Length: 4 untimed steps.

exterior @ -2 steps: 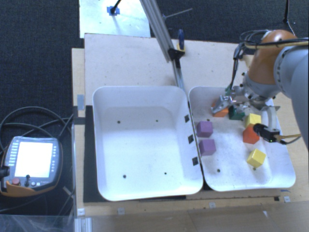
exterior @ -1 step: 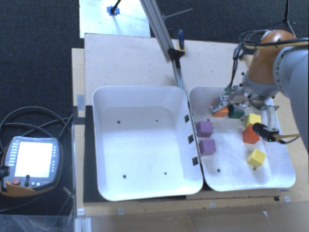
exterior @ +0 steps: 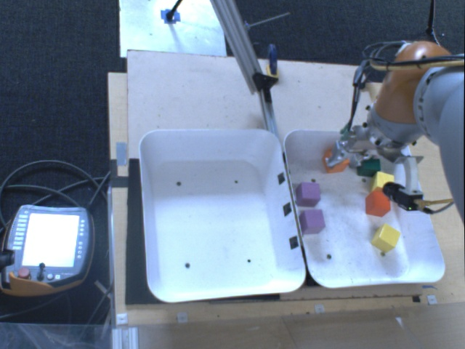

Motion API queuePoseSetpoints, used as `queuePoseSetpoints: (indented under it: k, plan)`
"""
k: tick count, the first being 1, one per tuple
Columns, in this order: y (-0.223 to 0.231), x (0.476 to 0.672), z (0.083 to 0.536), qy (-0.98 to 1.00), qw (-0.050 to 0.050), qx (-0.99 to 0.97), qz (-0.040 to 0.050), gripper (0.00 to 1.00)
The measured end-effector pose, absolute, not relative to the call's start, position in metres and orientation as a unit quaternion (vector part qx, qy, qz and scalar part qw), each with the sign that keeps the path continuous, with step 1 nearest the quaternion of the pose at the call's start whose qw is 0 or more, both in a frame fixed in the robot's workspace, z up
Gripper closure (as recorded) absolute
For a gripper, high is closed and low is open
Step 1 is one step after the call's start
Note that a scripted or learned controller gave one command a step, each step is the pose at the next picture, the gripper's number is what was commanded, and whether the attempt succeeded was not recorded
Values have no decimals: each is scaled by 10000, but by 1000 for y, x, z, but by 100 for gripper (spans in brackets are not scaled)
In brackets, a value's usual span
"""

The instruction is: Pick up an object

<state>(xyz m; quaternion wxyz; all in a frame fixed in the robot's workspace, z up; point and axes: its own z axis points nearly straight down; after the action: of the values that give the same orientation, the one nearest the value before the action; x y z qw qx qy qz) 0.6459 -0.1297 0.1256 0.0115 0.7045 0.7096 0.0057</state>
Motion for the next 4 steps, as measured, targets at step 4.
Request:
queuePoseSetpoints:
  k: [4]
  plan:
    - [-27, 633, 227, 7109, -8, 7033, 10, 100]
